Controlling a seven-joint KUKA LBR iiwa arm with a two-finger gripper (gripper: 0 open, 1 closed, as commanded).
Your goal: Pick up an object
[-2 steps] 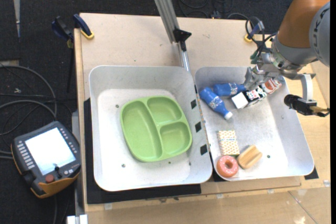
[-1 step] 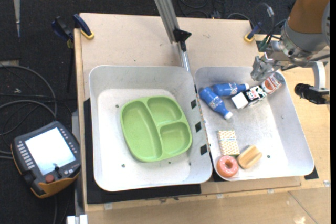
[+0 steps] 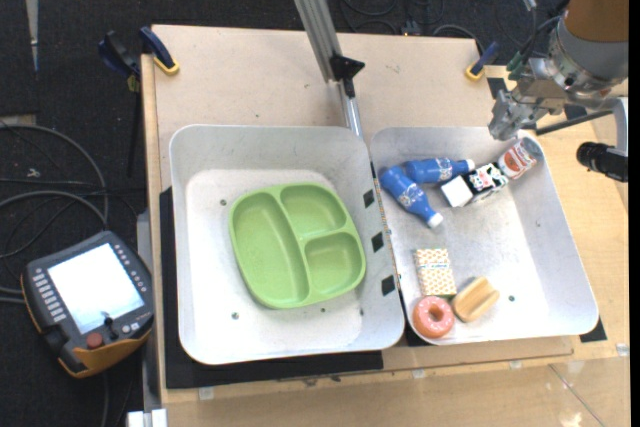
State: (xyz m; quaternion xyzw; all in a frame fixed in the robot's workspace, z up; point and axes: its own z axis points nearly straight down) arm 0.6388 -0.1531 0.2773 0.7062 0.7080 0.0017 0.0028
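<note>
Blue bottles (image 3: 420, 183) in right bin, left of jaws (image 3: 503, 123)

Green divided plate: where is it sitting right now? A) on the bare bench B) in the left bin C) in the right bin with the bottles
B: the green divided plate lies flat inside the left bin, apart from the bottles in the right bin.

I'm seeing a divided plate (image 3: 297, 245) lying in the left bin (image 3: 190, 215); two bottles (image 3: 420, 183) are lying toward the right bin's (image 3: 560, 255) far edge, a doughnut (image 3: 433, 316) at its near-left corner.
</note>
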